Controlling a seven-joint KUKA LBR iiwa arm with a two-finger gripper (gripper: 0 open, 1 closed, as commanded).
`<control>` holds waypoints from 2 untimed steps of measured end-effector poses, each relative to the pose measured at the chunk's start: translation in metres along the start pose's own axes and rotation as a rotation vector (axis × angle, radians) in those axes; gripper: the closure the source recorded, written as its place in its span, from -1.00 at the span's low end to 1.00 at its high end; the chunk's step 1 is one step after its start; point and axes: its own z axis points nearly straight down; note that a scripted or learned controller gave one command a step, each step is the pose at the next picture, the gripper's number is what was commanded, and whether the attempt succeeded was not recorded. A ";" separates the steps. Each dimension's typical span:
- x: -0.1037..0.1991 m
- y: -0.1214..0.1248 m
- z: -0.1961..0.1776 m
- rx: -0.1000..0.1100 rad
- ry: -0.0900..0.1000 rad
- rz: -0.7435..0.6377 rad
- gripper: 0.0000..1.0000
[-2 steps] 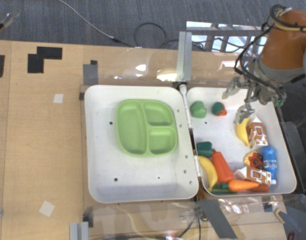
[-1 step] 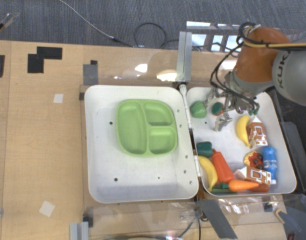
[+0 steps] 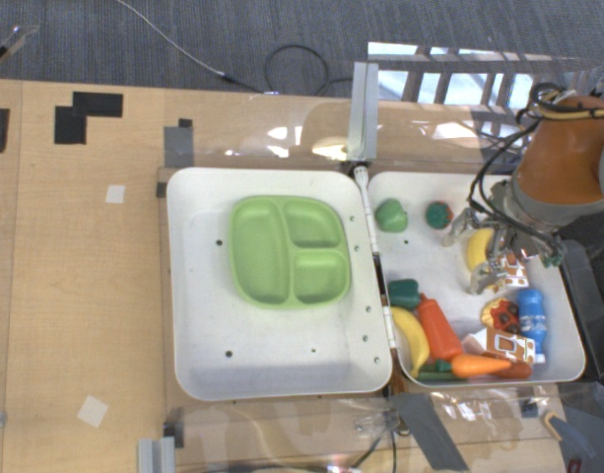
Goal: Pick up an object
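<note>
My gripper hangs low over the right bin, under the orange wrist band. A yellow fruit lies right at the gripper's tip, partly covered by it. Whether the two touch is unclear. To the left lie a green round fruit and a small red and green fruit. In the bin's front part there are a banana, an orange-red bottle-shaped piece, a carrot, a dark green piece, a blue bottle and a red and yellow toy.
The left bin holds a light green divided plate. A metal post stands behind the wall between the bins. Black cables loop beside the arm at the right bin's far corner.
</note>
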 end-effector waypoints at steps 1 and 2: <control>-0.047 -0.004 0.000 -0.019 0.070 0.031 -1.00; -0.009 -0.035 0.001 -0.002 0.000 -0.025 -1.00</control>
